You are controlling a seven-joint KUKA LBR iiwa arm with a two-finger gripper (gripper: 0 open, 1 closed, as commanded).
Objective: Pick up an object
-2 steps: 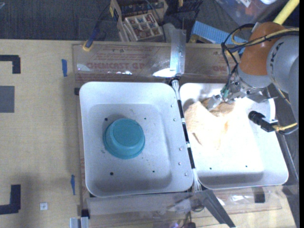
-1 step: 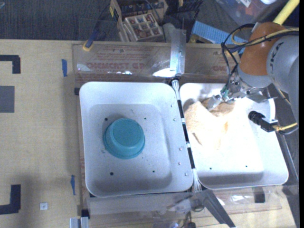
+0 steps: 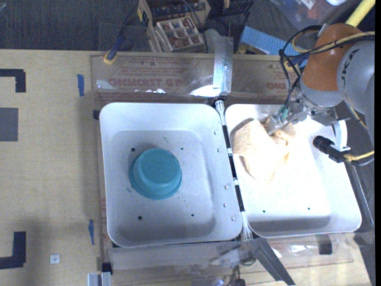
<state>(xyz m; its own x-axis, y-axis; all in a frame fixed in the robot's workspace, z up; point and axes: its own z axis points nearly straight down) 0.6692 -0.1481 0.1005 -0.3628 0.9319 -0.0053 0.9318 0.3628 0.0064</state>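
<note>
Presently we see a pale, crumpled cloth-like object (image 3: 257, 151) lying in the right bin (image 3: 309, 216), against its left wall. Our tool (image 3: 280, 123) sits at the object's upper edge, seemingly placed to pinch a fold; whether it grips, we cannot tell. A teal bowl (image 3: 156, 173) rests upside down in the left bin (image 3: 119, 124).

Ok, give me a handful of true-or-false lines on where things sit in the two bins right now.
1. A teal bowl sits in the left bin. True.
2. The bowl stands rim up. False: it looks upside down, base showing.
3. A pale, soft-looking object lies in the right bin. True.
4. The gripper hovers over the left bin. False: it is over the right bin, at the pale object's upper edge.
</note>
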